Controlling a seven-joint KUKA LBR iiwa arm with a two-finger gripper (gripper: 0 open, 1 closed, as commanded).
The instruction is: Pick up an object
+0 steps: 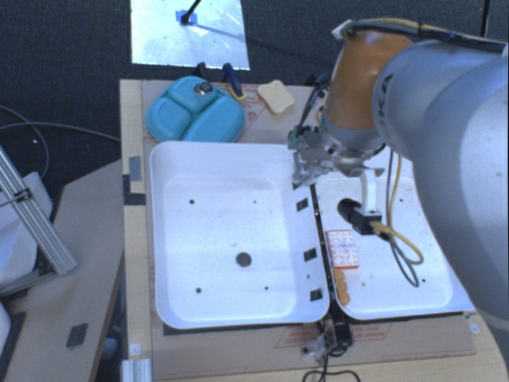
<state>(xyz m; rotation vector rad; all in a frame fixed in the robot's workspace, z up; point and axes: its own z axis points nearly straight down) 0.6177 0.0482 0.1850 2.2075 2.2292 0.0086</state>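
Grey arm covers the right white bin, probably reaching for the red-patterned small box. Whether its gripper is open or closed, I cannot tell.

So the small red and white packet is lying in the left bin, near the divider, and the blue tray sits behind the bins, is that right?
Not quite. In the camera view the red and white packet lies in the right bin, near the divider. The blue tray does sit behind the bins.
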